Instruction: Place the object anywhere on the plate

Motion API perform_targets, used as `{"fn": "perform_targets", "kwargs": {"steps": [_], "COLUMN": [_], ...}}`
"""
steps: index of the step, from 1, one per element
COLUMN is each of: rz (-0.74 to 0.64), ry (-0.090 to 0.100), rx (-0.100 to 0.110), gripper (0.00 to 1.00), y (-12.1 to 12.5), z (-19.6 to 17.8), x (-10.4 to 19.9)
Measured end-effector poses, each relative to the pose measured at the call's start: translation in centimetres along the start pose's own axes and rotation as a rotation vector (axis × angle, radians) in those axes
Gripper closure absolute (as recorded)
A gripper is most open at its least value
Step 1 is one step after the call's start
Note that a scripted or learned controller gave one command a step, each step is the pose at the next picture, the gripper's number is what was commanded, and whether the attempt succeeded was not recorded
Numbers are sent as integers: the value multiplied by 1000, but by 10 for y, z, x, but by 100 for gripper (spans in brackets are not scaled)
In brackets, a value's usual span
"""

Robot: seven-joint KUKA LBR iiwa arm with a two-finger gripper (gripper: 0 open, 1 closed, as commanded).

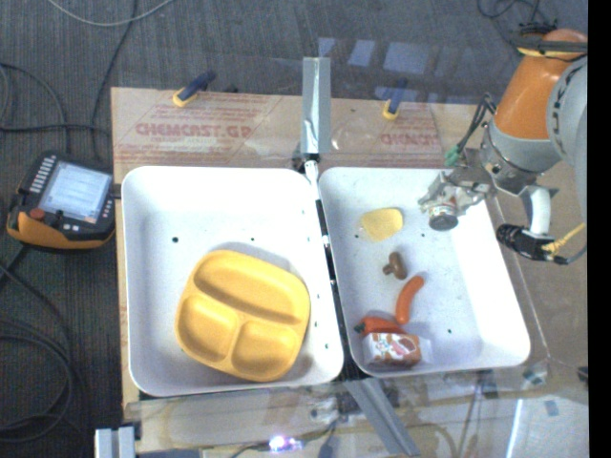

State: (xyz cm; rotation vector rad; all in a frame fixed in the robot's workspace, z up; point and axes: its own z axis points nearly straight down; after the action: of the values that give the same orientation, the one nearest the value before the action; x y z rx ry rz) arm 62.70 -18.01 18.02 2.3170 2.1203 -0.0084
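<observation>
Far left, off the bench, a handheld control pendant (62,203) lies on the dark floor. On the bench sit 2 white bins: the left bin (153,256) carries a yellow plate (243,315) with 3 compartments, lying towards the bin's near side. In the right bin (477,322) I can see a pale yellow flat piece (381,222) near the far wall, a small brown lump (393,265) just below it, an orange carrot-like stick (409,297) tilted further down, and a red-and-white packet (391,346) at the near edge. Nothing rests on the plate. The gripper (445,201) hangs over the bin's far right part; I cannot tell how its pincer stands
</observation>
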Motion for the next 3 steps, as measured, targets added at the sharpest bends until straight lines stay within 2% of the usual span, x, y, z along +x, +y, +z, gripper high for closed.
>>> {"fn": "perform_targets", "kwargs": {"steps": [1, 2, 3], "rz": [-172, -114, -81], "ry": [4, 5, 4], "rx": [-1, 0, -1], "gripper": [100, 100, 100], "y": [-89, -112, -123], "z": [-27, -34, -54], "x": [50, 128, 209]}}
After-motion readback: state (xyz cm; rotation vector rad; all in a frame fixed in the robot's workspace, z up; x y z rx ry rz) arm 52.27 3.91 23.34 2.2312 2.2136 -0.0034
